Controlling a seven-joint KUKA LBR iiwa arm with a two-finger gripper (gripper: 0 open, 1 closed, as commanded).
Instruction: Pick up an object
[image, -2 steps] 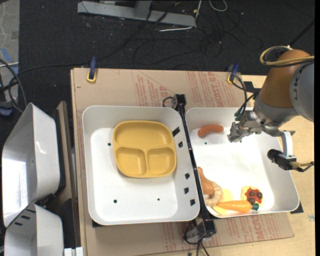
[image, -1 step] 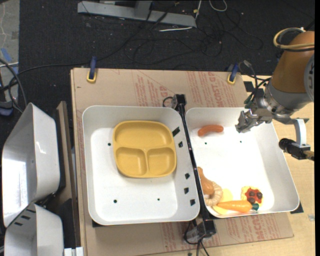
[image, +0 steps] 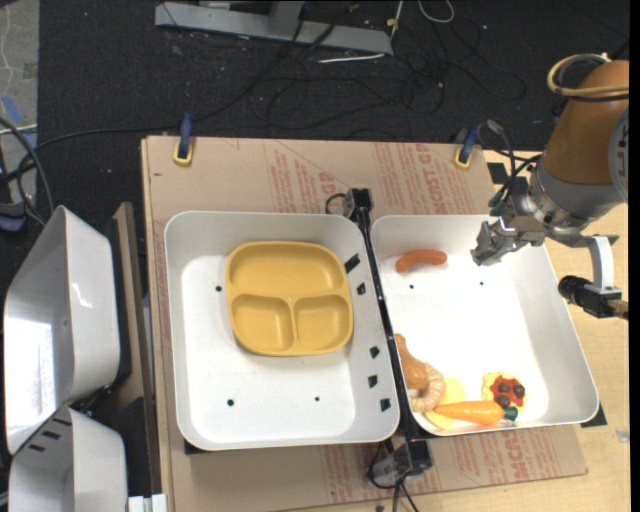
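In the right bin (image: 560, 330) an orange sausage (image: 420, 261) lies near the far left corner. Along the near edge sit a carrot (image: 468, 410), a shrimp-like piece (image: 416, 375) and a small yellow piece with red and green bits (image: 504, 389). My gripper (image: 490, 247) hangs above the bin's far right part, to the right of the sausage and apart from it. I see nothing between its fingers.
The left bin (image: 195, 400) holds a yellow divided plate (image: 290, 297). Two yellow clamps (image: 183, 152) (image: 464, 152) sit on the board's far edge. White tubs (image: 55, 310) stand at the far left. Cables run across the dark floor behind.
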